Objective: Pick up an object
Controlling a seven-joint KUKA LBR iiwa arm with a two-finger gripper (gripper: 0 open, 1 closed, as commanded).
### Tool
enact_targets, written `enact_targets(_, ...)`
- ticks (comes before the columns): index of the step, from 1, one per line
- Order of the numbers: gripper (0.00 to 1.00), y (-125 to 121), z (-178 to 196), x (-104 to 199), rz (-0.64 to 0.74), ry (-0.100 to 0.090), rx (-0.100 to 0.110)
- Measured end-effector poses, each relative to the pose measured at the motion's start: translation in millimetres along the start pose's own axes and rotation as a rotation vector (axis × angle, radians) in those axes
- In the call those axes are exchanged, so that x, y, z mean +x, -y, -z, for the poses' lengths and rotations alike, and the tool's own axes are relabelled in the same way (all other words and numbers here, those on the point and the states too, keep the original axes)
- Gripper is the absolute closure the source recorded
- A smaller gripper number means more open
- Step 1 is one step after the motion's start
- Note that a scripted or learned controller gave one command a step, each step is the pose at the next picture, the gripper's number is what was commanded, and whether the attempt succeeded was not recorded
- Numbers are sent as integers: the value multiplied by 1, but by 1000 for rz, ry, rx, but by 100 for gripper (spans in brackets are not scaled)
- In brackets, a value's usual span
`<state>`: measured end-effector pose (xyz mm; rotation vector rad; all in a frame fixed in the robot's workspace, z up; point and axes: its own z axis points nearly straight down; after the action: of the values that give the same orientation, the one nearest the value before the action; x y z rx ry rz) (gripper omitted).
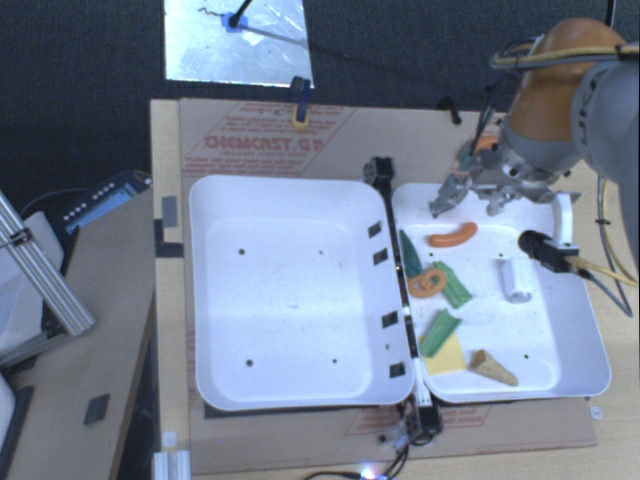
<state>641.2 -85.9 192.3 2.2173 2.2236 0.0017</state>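
My gripper (470, 203) hangs over the far edge of the right bin (570, 298), open, its two fingers spread with nothing between them. Just below it lies an orange sausage-shaped piece (453, 235). Nearer the divider sit an orange ring (428, 284) and a green strip (455, 286) beside it. A dark green strip (410, 253) lies along the bin's left wall. Toward the front are a green piece (438, 331), a yellow wedge (446, 356) and a tan cone (494, 368). A white cylinder (516, 280) rests right of the middle.
The left bin (290, 288) lies beside the right one, with black clips (385, 258) along the wall between them. A black cable plug (545, 250) and yellow wires hang over the right bin's right side. A metal rail (40, 278) stands at far left.
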Motion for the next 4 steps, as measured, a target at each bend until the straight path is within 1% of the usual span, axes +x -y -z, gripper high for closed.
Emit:
enact_targets(1, 0, 25, 30, 84, 7, -2, 1)
enact_targets(2, 0, 43, 165, 135, 7, -3, -11)
enact_targets(3, 100, 43, 169, 132, 6, -1, -4)
enact_targets(4, 100, 56, 351, 109, 2, -1, -19)
